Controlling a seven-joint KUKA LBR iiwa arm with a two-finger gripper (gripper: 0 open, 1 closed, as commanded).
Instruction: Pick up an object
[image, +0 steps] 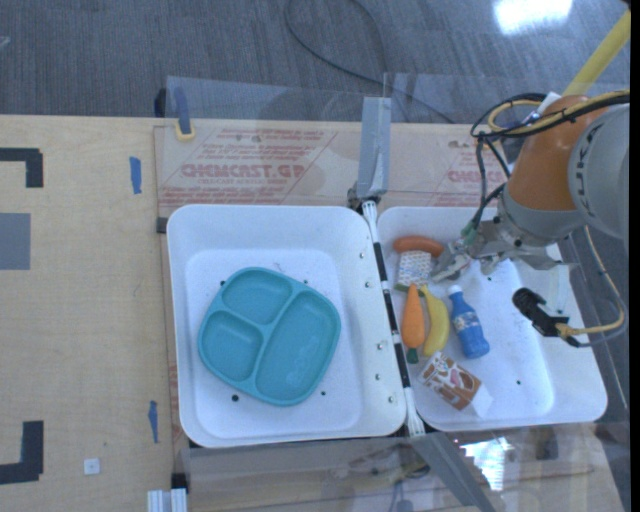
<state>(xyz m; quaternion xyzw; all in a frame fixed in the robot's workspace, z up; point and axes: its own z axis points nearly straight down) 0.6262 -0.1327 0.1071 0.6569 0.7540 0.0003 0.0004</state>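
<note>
While the tool (453, 263) hangs, banana (437, 322) touches carrot (412, 318).

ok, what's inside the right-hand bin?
The right-hand bin holds a sausage, white packet, carrot, banana, blue bottle and brown carton. The gripper and arm cover its upper floor, so anything there is hidden.

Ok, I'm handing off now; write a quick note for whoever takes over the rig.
Gripper: over the right bin's far end, by the sausage; open or shut unclear.
Things: sausage, carrot, banana, bottle and carton lie in the right bin; plate in the left bin.
Done: nothing lifted yet. Left: grasp one object and raise it.
</note>
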